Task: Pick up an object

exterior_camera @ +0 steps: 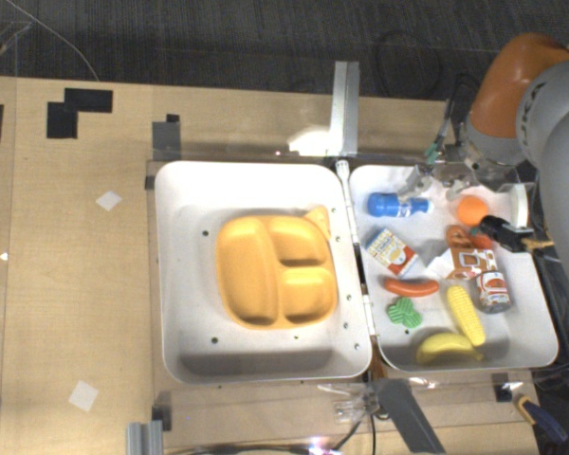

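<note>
nothing is lifted yet, as far as the view shows: every object lies on a bin floor. nearest in the right bin (541, 344) lie a yellow banana (446, 347) and an ear of corn (466, 315), with a green piece (405, 314) to their left and a small can (492, 289) to their right. a little farther sit a red sausage (411, 287) and a small printed carton (389, 249), then an orange ball (472, 209) and a blue bottle (395, 205) near the far wall. the left bin (180, 282) holds a yellow divided tray (275, 270). the hand (434, 173) hangs at the far edge of the right bin, just beyond the blue bottle, and i cannot tell how it is set; nothing is visibly pinched in it. judging from this, the pick is at its approach stage: choosing a target, descending, closing and lifting all remain, and the blue bottle looks like the closest candidate.
</note>
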You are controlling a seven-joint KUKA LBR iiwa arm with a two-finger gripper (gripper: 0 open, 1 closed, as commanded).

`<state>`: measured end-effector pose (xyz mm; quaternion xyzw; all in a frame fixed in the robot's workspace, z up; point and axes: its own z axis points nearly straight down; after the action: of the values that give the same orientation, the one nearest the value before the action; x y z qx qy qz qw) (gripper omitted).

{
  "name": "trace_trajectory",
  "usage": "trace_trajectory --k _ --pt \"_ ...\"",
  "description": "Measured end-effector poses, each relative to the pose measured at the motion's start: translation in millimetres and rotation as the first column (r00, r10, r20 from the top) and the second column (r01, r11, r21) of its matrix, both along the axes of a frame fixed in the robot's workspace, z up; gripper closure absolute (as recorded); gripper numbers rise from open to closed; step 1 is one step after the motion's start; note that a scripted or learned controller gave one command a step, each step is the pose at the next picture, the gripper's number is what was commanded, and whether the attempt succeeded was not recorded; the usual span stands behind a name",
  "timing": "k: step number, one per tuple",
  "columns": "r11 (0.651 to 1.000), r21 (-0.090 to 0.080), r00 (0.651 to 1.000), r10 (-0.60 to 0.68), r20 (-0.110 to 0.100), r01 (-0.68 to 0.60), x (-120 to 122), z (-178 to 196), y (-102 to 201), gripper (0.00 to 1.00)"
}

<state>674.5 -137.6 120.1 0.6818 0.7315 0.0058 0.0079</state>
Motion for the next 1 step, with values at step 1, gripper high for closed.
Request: trace_trajectory --k 1 --pt "0.982 0.0 0.982 0.186 -0.012 -0.186 -16.1 3.9 41.4 0.0"
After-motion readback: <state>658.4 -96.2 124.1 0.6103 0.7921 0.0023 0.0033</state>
